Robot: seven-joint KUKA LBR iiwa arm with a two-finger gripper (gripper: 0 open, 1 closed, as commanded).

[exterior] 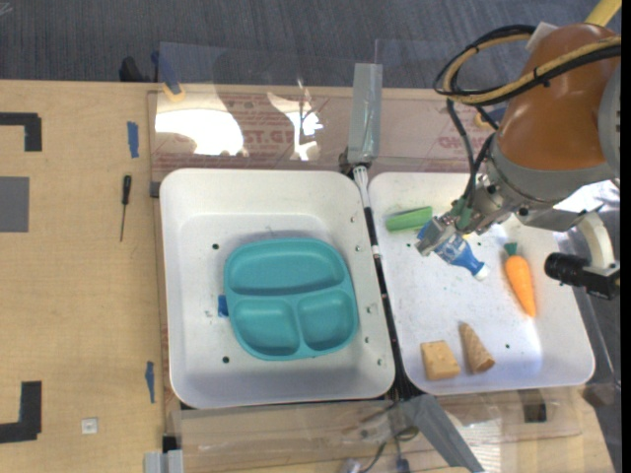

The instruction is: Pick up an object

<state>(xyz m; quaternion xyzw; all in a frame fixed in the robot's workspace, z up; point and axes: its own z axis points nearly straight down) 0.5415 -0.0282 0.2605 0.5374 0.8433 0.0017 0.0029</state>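
The hand (441,233) sits low over the far-left part of the right bin (567,368), directly above a blue-and-white object (466,256) that lies on the bin floor; whether that object is between the fingers cannot be told, nor whether the hand is released or clenched. A green block (408,219) lies just beside the hand on its far-left side, and an orange carrot (520,279) lies to the right. Two tan pieces (456,353) rest near the bin's front wall. The left bin (182,274) holds a teal divided tray (289,298). To do this step well, centre the hand over the blue-and-white object alone, keep clear of the green block, close fully before lifting, and rise straight up to avoid the bin wall.
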